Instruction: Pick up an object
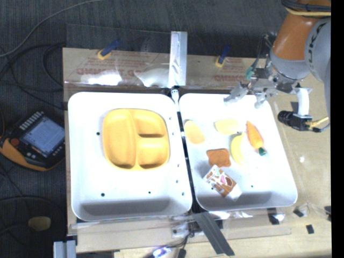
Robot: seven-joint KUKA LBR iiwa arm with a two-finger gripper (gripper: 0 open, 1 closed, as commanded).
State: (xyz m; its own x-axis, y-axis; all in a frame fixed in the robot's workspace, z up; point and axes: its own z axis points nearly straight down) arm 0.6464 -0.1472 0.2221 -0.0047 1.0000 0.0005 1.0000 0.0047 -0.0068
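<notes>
Hovering over the back edge of the right bin (279, 198): the gripper (249, 95), fingers spread apart with nothing between them. Arm (298, 36) comes in from the right, orange band above the wrist.

Right bin contents, all lying loose on the floor of the bin:
- carrot (255, 137) (orange, green tip toward the front), right of centre, nearest the gripper but clear of it
- pale yellow slice (227, 126) just left of the carrot
- yellow banana-like piece (236, 147) just in front of that slice, beside the carrot
- yellow oval piece (194, 132) near the left wall
- brown toast-like piece (219, 157) in the middle
- small printed packet (221, 181) toward the front, just in front of the toast-like piece

Left bin (80, 187) holds a yellow divided tray (136, 138), three compartments, sitting flat near centre.

Handheld controller (35, 138) on the floor left of the bench.
</notes>
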